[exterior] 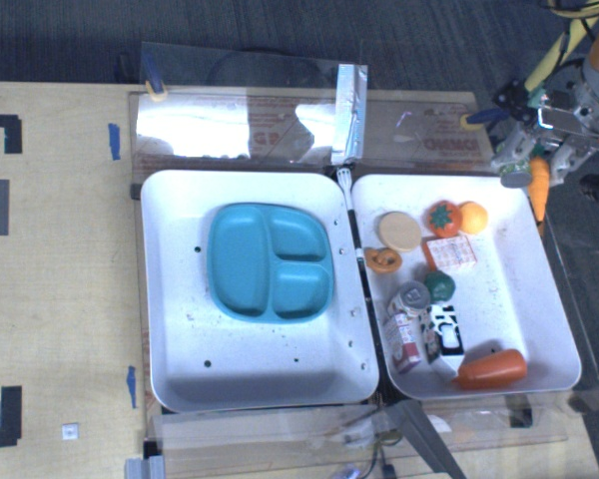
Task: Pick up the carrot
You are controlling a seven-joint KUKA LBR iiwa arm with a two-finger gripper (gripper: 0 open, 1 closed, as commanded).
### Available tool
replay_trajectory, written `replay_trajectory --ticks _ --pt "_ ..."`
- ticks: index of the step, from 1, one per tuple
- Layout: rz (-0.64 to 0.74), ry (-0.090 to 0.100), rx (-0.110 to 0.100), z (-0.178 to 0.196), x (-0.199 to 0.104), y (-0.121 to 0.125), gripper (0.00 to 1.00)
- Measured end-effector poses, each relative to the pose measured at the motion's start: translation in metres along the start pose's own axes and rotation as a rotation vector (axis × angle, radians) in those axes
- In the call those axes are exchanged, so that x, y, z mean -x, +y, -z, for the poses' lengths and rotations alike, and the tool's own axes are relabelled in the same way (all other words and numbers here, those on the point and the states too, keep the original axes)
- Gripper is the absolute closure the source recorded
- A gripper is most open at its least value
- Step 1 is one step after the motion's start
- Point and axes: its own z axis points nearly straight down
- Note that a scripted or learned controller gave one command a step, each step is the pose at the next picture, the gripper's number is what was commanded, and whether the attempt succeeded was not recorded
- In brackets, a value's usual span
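The carrot (539, 192), a small orange tapered piece, hangs upright over the far right rim of the right bin (554, 297). My gripper (537, 168) is just above it, at the view's right edge, and its fingers are shut on the carrot's top. The carrot is lifted free of the bin floor. The arm's wrist and cables run off the top right corner.
The right bin holds a tan disc (399, 230), a tomato (441, 217), an orange (472, 217), a red packet (450, 253), a can (404, 337), a black-and-white item (444, 329) and an orange-red long piece (491, 367). A blue divided plate (272, 260) lies in the left bin (170, 297).
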Motion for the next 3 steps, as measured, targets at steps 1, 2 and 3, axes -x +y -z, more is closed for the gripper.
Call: replay_trajectory --ticks 1,2,3 --pt "0.229 0.001 0.004 -0.026 -0.066 -0.013 1.0" --pt "0.229 0.0 0.009 -0.014 -0.066 -0.012 1.0" --pt "0.401 -0.001 0.006 -0.01 -0.1 -0.046 1.0"
